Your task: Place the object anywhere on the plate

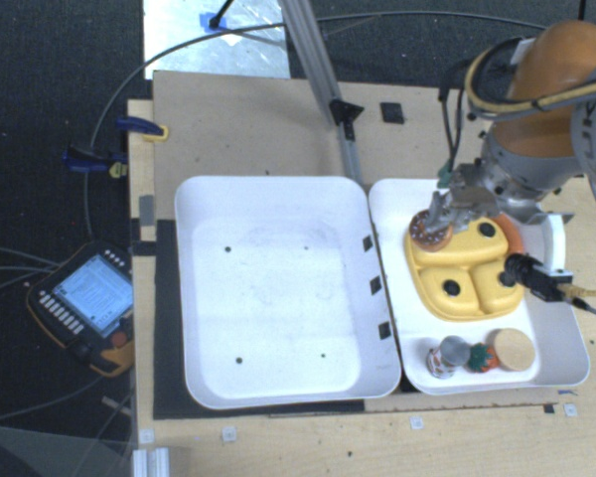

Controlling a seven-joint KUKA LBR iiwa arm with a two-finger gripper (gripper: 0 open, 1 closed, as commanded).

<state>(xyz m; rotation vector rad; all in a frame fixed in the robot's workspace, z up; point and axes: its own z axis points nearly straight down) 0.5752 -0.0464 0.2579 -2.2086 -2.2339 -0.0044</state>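
The doughnut (429, 235), a brown ring with pale pink specks on top, lies on the far left corner of the yellow plate (455, 304), directly under the end effector (442, 213) and touching it or nearly so. From this slant it cannot be told whether the end effector is open or closed, nor whether it grips the ring at all. The plate is a moulded one with several hollows, each with a dark dot in it; it spreads from beneath the end effector towards the near side and to the right, and it rests in the right bin (561, 364). Just right of the end effector, at the plate's far edge, an orange thing (513, 235) peeks out, too hidden to name. Well nearer to the camera than the end effector, past the plate's near rim, three small things sit in a row on the bin floor: a silvery grey piece (447, 354), a red and green piece (483, 359) touching or just beside it, and a round tan disc (515, 349). To the left of the end effector lies the left bin (273, 286), its rim meeting that of the right bin. Both bins stand on the brown table (248, 127). The arm (561, 78) rises behind and to the right of the end effector, its orange band uppermost in view. Far to the left, off the table, a hand-held control unit (87, 296) with a lit screen lies on the floor
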